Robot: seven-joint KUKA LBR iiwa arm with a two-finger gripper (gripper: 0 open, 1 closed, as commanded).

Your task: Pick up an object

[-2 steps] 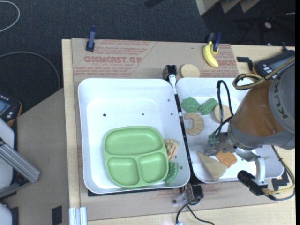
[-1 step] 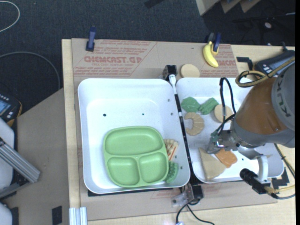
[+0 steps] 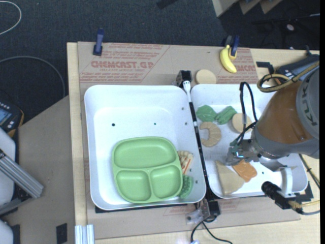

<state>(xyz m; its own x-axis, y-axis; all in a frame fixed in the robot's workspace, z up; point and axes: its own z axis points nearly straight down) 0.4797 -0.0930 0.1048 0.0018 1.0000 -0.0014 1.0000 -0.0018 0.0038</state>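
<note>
Camera view, near edge: cables and a clamp (image 3: pixel 210 208) sit at the near lip of the counter (image 3: pixel 76 136), between the two bins.
Left bin (image 3: pixel 101 105): holds a green divided tray (image 3: pixel 147 169) at its near side; small food pieces (image 3: pixel 185 161) are wedged against its right wall.
Right bin (image 3: pixel 299 187): near end holds a pale wedge (image 3: pixel 227 179) touching an orange piece (image 3: pixel 246 172).
Gripper (image 3: pixel 237 154): low in the right bin, just above the orange piece; whether it is open or closed cannot be told, and nothing is seen gripped.
Task thing: the orange piece, nearest the gripper, is the likely target; its long axis runs from far-left to near-right, lying flat.
Step in hand: judged as the descent or closing onto the target, lift not yet done.
Next move: calls for closing across the short axis, clear of the wedge, then a straight lift.
Farther in right bin: tan ring (image 3: pixel 209 133), green pieces (image 3: pixel 216 113), tan disc (image 3: pixel 238 122).
Far counter: round disc (image 3: pixel 205 77), banana (image 3: pixel 228 61), blue clamp (image 3: pixel 98 40).
</note>
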